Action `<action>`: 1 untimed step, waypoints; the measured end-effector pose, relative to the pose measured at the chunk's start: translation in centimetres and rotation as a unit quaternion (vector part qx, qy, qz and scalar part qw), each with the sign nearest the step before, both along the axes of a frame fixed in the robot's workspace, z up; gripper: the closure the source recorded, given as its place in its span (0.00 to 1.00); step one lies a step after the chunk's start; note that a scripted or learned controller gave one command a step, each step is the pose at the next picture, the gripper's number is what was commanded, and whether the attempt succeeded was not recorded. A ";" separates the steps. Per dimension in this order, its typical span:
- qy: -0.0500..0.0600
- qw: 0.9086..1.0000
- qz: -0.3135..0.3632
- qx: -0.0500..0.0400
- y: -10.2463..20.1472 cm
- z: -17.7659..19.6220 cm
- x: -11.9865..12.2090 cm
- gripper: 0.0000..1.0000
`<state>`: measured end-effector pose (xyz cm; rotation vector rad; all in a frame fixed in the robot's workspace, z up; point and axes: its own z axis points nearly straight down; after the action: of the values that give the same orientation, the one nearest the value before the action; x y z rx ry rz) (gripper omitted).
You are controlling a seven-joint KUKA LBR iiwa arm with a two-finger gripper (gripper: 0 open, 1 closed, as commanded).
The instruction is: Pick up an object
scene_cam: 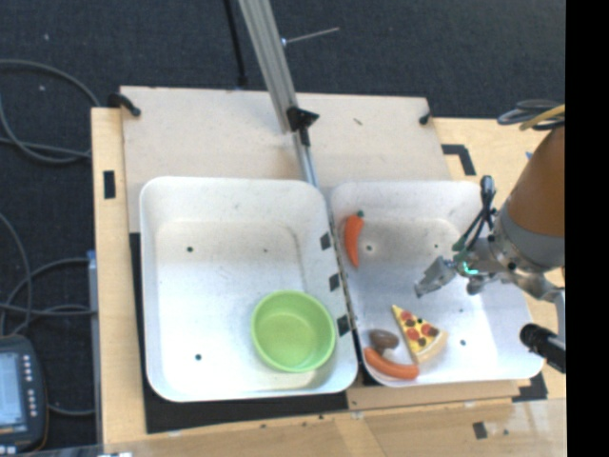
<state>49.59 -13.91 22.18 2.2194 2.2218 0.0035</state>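
The right bin (pixel 409 208) holds an orange carrot (pixel 353 239) lying against its left wall. At its front sit a pizza slice toy (pixel 419 333), a small brown piece (pixel 383 339) and an orange sausage (pixel 390 365). In the left bin (pixel 190 255), a green bowl (pixel 293 329) stands near the front right corner. My gripper (pixel 434 280) hangs over the middle of the right bin, above and slightly right of the pizza slice and well right of the carrot. Nothing is visibly held in it.
A slanted metal pole (pixel 271 55) runs from the top of the view down to the gap between the bins. The arm's orange band (pixel 542 188) is at the right edge. Cables (pixel 38 150) and a small screen (pixel 19 393) lie off the bench at left.
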 end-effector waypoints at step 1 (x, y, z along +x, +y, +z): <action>0.003 1.000 -0.001 -0.001 0.3 -4.4 -0.5 0.00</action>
<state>49.08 -13.63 17.76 2.2238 2.2212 -0.0047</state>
